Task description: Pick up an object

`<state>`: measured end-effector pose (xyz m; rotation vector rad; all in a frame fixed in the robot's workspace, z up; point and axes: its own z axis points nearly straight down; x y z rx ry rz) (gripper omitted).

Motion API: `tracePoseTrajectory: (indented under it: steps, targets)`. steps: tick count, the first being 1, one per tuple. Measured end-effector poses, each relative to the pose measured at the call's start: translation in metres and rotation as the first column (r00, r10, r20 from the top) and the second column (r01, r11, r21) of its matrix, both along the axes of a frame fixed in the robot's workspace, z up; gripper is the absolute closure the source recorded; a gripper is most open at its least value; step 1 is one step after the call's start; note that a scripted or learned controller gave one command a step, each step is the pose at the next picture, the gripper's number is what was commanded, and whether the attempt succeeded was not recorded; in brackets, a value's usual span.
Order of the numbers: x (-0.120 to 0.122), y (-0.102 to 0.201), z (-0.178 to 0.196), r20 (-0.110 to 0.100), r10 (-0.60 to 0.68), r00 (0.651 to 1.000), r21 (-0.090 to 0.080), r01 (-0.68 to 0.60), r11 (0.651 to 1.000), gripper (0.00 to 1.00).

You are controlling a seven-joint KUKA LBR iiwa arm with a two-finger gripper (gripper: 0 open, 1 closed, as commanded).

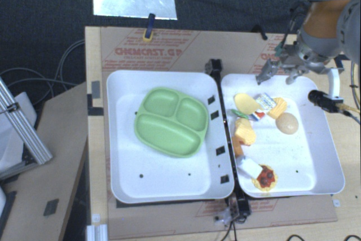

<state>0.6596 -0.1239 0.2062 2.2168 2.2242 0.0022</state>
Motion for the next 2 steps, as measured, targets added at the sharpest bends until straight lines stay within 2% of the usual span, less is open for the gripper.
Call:
tracePoseTrajectory:
  steps: [2]
  targets:
    - [-0.001, -0.016, -0.095, -0.004, -0.002, 1.0, 0.0, 0.002, 1.0, 0.0]
